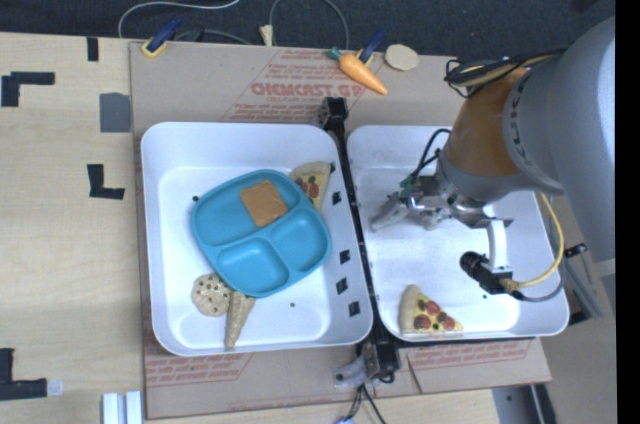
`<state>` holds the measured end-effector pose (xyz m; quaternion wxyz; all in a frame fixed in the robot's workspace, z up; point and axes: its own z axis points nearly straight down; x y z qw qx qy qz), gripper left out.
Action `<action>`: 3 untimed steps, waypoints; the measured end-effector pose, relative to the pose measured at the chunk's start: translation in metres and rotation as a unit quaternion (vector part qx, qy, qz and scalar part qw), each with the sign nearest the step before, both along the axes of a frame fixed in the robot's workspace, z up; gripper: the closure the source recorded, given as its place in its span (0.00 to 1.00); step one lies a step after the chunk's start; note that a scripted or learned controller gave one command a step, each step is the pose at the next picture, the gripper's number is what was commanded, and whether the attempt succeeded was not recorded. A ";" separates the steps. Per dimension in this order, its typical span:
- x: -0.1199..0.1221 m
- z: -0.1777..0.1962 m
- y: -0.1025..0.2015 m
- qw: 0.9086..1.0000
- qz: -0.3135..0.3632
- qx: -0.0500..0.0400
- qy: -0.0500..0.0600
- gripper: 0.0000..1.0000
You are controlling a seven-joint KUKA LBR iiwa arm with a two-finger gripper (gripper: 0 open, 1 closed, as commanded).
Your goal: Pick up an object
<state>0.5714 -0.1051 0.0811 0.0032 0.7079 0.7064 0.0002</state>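
Note:
My gripper (388,210) hangs low over the bare floor of the right bin (400,147), near its left wall. It is open and there is nothing between its fingers. A toy pizza slice (428,312) lies at the front of the same bin, well in front of the gripper. In the left bin (160,212) a blue divided plate (275,247) carries a brown toast square (264,203). Another pizza slice (312,180) lies at the plate's far right. A cookie (210,294) and a beige cone (237,317) lie at its near left.
A toy carrot (362,72) and a pale round disc (402,58) rest on the cardboard behind the bins. A black divider (347,212) runs between the two bins. The arm's grey body and its cables cover the right bin's right side.

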 end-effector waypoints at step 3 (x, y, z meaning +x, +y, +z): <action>0.084 0.005 0.004 1.000 0.002 0.001 0.001 0.00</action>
